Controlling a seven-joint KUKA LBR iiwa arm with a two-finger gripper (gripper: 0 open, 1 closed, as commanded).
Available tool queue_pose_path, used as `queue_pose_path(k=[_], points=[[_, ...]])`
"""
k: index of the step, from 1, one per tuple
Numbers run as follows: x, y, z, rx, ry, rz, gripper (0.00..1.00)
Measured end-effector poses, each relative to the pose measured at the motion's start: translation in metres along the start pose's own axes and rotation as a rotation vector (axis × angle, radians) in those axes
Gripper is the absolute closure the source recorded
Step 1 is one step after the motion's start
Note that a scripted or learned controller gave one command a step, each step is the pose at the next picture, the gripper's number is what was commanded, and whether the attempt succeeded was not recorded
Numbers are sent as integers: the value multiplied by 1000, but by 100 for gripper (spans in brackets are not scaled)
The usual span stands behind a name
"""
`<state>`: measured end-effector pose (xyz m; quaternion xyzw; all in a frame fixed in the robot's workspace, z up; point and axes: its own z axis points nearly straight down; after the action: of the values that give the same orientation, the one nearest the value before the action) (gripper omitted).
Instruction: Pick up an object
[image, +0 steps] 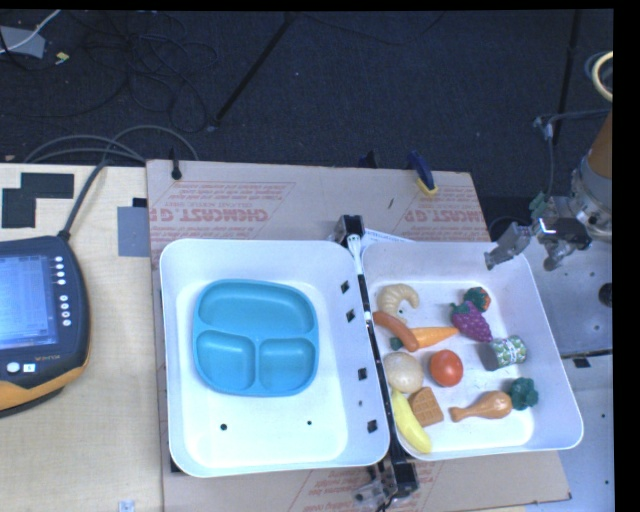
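From above, the bench carries two shallow white plastic bins side by side on a sheet of brown printed cardboard (300, 205). The left bin (190, 420) holds a light blue plastic plate with three compartments (256, 336), lying flat near the bin's middle. The right bin (555, 400) holds a cluster of toy foods.

In that cluster, a pale curled croissant-shaped piece (398, 297) lies toward the far left corner, with an orange-red sausage-shaped piece (394, 330) just below it and an orange carrot (434, 337) touching the sausage's lower end. A bunch of purple grapes (470, 322) sits to the right of the carrot, and a small red strawberry with a green top (477, 298) lies just above the grapes. A grey and green block-like piece (504, 352) rests near the right wall. A red tomato (446, 369) sits in the middle, beside a round beige onion-like piece (404, 372). Below them lie a yellow banana (411, 421) along the left wall, a tan waffle-textured wedge (427, 406) touching it, a brown drumstick (483, 407), and a dark green broccoli floret (523, 392) at the drumstick's thick end.

The grey two-finger gripper (522, 243) hangs at the far right corner of the right bin, over its rim, apart from all the toys. Nothing sits between its fingers; whether the jaws stand apart or together I cannot tell from this angle.
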<state>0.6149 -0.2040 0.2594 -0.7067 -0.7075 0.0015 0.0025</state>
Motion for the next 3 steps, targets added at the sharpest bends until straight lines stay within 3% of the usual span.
queue_pose_path(k=[1,2,3], points=[[86,-29,41,7,5,-5,0],[97,-107,130,15,4,2,0],[94,-103,117,8,2,6,100]])
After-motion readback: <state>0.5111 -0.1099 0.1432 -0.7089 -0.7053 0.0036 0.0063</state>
